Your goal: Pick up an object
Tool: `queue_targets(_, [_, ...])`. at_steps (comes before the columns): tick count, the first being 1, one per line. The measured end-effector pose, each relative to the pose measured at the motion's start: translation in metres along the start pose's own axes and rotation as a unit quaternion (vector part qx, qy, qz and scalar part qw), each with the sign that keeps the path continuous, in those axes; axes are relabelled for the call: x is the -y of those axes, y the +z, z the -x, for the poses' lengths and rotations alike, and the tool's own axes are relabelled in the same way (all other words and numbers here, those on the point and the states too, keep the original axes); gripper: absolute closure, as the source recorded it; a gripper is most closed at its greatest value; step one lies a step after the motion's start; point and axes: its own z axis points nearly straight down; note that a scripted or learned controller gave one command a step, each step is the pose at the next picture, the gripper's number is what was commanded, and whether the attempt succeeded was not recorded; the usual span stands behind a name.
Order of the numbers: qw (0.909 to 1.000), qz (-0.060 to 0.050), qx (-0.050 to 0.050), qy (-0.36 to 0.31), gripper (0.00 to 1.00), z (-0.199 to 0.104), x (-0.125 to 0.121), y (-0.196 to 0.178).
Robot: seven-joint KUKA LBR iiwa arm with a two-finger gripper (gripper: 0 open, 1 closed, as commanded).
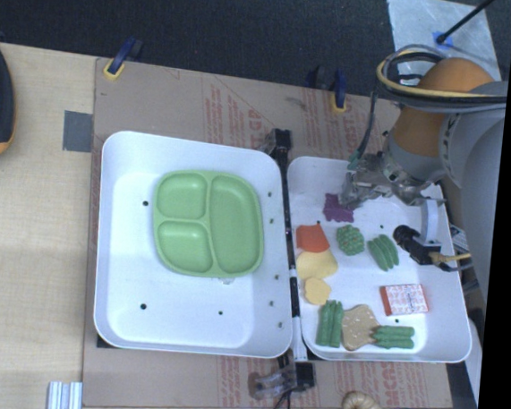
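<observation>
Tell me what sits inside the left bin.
The left bin holds one green divided plate, its three sections bare. The bin floor beneath the plate is covered, so anything under it can't be seen.

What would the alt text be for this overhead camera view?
A robot arm's gripper hovers over a purple toy in the right white bin, which holds assorted toy foods. The left bin holds a green divided plate.

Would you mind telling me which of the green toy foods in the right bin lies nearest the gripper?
The round, bumpy green piece, just right of the orange piece, lies nearest the gripper. The other green pieces lie farther toward the bin's right and front.
</observation>
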Motion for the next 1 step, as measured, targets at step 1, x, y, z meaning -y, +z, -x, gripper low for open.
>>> queue_targets(1, [1.0, 0.0, 0.0, 0.0, 0.0, 0.0, 0.0001, 0.0003])
